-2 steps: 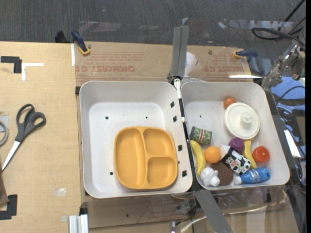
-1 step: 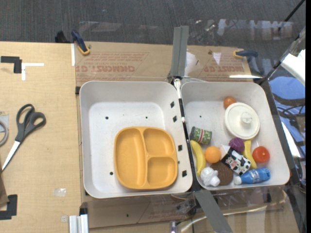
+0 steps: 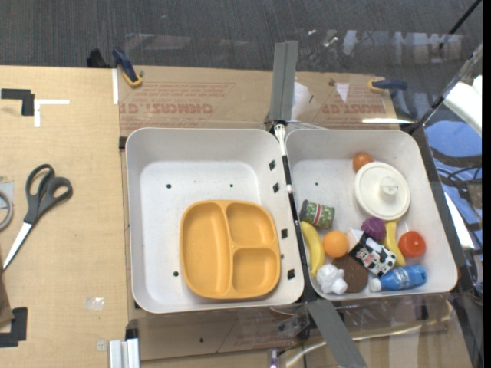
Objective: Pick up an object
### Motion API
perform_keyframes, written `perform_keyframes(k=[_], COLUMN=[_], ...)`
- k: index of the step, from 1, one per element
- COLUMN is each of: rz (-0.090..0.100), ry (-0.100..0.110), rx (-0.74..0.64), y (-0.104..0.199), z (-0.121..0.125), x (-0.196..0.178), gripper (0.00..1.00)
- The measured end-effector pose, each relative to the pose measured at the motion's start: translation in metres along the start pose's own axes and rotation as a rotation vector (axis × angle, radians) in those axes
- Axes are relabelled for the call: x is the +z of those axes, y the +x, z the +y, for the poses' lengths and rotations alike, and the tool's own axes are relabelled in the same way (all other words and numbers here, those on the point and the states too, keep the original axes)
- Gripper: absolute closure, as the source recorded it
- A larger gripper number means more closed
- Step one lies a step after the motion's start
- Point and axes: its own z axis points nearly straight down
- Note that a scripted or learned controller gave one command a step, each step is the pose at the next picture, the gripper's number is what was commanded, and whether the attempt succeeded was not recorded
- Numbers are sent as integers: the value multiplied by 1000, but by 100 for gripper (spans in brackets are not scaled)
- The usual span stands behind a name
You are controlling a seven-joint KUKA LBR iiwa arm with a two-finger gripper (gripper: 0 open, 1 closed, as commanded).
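I judge the pick not yet begun: every toy, like the orange ball (image 3: 335, 243), lies in the right bin (image 3: 430, 176). I cannot tell my tool's state.

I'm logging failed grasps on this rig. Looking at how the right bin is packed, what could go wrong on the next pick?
1. The banana, orange ball, cow-print toy and blue bottle lie crowded together in the right bin, so a grasp may catch two things or push neighbours aside.
2. The white lidded dish looks wide and smooth, so it may slip.
3. The divided yellow tray lies flat in the left bin, offering little edge to grip.
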Motion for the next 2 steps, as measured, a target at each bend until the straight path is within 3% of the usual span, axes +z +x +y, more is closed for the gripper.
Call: perform_keyframes(k=[1, 2], rz=[-4, 7], ry=[0, -1], rx=[-3, -309], y=[-1, 2], z=[2, -2], x=[-9, 50], gripper=[100, 100])
